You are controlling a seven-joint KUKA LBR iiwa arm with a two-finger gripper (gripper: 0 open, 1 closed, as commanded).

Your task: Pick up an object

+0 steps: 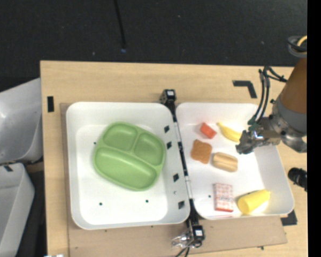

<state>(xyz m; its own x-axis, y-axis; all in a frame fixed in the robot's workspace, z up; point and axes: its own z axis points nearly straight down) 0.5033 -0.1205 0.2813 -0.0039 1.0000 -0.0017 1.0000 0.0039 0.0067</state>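
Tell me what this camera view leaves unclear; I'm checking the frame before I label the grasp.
- Gripper: small, dark and blurred, so its finger state is unreadable, and whether it touches the banana beside it.
- Arm: cut off by the right edge.
- Small pink box: print too small to read.
- Right bin: part of its right side is covered by the arm.

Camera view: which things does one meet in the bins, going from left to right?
Green divided plate → brown bread piece → pink patterned box → yellow wedge. The other items overlap in this order, so I leave them out.
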